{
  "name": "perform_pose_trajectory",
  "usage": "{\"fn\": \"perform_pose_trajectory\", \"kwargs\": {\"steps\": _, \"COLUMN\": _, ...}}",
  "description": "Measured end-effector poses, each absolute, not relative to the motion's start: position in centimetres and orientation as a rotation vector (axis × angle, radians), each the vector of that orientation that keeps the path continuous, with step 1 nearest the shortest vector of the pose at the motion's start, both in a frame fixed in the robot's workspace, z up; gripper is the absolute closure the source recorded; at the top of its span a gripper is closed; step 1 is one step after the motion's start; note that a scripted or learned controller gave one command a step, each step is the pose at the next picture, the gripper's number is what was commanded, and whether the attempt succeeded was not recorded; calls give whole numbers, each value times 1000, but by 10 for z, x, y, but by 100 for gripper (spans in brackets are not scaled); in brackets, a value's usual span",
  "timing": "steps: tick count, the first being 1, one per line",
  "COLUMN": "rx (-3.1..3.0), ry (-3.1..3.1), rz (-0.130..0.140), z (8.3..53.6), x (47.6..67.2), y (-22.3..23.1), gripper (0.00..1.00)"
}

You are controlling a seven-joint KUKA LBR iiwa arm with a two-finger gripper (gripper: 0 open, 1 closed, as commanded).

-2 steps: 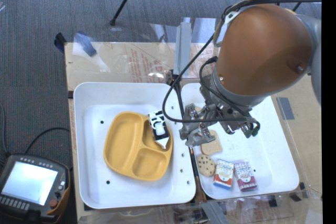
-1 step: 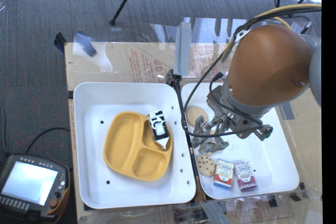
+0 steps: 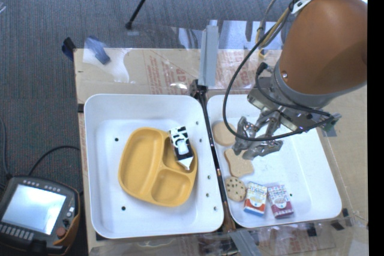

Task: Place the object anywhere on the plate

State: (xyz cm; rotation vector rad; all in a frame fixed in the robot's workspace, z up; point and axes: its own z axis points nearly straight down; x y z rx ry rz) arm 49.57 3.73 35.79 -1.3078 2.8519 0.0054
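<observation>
Jaws stand apart, empty, on the gripper (image 3: 251, 139) above the right bin (image 3: 312, 189). The black-and-white carton (image 3: 182, 147) lies on the yellow plate (image 3: 141, 168) (probably light, crushable card, best pinched across its narrow sides).

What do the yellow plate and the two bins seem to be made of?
The plate looks like molded plastic with a matte to satin finish: even yellow color, rounded compartment ridges, soft highlights. The left bin and the right bin look like smooth white plastic, slightly glossy, with rounded corners. Coated metal cannot be excluded.
</observation>
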Motion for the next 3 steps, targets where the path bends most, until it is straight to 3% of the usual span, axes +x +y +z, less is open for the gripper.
{"fn": "perform_pose_trajectory", "kwargs": {"steps": 1, "rx": -1701, "ry": 2634, "rz": 7, "z": 415, "x": 518, "y": 82, "gripper": 100}}
{"fn": "perform_pose_trajectory", "kwargs": {"steps": 2, "rx": -1346, "ry": 2837, "rz": 6, "z": 418, "x": 539, "y": -8, "gripper": 100}}
{"fn": "perform_pose_trajectory", "kwargs": {"steps": 3, "rx": -1232, "ry": 2900, "rz": 15, "z": 315, "x": 531, "y": -59, "gripper": 100}}
